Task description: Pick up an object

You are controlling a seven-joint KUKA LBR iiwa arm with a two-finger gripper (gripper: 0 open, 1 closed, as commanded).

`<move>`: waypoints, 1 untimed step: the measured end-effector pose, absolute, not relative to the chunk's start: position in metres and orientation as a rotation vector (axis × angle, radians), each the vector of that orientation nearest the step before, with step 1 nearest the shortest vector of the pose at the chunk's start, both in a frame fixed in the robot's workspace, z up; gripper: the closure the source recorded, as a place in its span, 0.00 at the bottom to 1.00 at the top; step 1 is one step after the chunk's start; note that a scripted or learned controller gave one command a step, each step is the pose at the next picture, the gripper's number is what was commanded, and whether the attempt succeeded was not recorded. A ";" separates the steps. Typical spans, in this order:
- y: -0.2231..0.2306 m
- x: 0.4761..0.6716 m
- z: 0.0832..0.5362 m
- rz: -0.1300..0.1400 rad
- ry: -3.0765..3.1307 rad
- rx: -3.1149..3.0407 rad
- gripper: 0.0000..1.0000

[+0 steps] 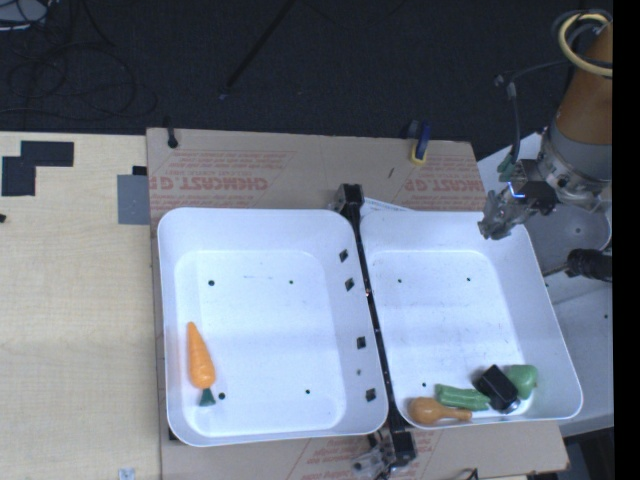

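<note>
Left bin [170,268]: toy carrot [200,358] near front-left corner
Right bin [560,348]: orange piece [437,411], green piece [462,397], black block [497,387], green lump [522,377] clustered at front-right corner
Gripper [497,215]: over right bin's back-right corner; grip state cannot be told

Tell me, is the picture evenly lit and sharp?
Camera view: not even; the left bin has a soft shadow band across its floor, the background is dark, the gripper looks slightly blurred, while the carrot is fairly crisp.
</note>
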State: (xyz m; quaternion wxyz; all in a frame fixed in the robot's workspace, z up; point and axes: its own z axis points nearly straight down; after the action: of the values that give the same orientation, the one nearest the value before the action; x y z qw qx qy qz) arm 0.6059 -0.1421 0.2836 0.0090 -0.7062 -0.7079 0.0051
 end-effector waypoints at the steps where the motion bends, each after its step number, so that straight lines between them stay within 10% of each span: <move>1: -0.200 0.543 0.307 0.007 -2.212 -2.228 1.00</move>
State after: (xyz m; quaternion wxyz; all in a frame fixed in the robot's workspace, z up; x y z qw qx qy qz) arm 0.5432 -0.2003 0.3069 0.0008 -0.7096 -0.7046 0.0021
